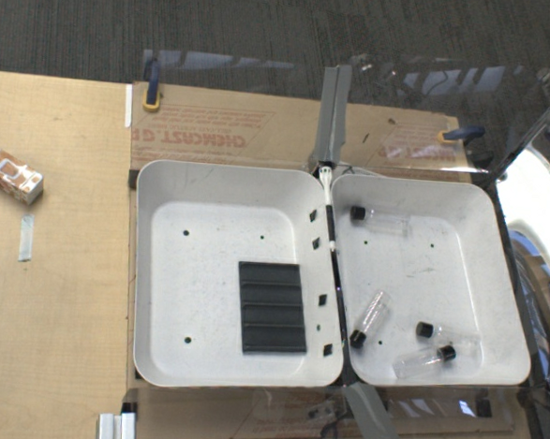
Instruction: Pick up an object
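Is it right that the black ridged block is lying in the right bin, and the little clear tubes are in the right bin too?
Not quite. The camera view shows the black ridged block in the left bin. The little clear tubes are in the right bin, as you said.

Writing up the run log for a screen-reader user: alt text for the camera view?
Two shallow white bins sit side by side on a brown bench: the left bin holds a black ribbed rectangular block, the right bin several clear plastic vials with black caps. A small orange-and-white box lies far left.
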Robot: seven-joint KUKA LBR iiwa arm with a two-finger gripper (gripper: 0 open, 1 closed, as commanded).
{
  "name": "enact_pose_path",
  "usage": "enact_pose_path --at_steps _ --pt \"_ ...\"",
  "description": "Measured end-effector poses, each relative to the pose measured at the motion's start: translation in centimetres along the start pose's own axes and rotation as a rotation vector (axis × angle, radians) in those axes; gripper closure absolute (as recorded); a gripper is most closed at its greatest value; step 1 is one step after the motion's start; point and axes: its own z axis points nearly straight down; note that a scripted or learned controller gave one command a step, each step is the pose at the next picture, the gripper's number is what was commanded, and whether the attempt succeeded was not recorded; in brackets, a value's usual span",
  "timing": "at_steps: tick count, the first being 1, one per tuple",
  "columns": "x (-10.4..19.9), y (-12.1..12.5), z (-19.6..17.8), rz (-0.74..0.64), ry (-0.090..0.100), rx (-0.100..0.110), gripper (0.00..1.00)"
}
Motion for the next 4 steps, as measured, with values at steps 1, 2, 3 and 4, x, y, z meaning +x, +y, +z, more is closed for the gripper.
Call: enact_pose_path --at_steps 1,2,3,4 --pt "0.03 0.0 0.04 -0.098 0.0 0.0 1.0" --pt "-0.17 0.1 -0.37 -0.195 -0.007 0.0 1.0" --pt "0.23 0.18 -0.07 -0.294 -0.001 -0.001 1.0" --pt "-0.33 0.17 -0.32 -0.348 -0.006 0.0 1.0"
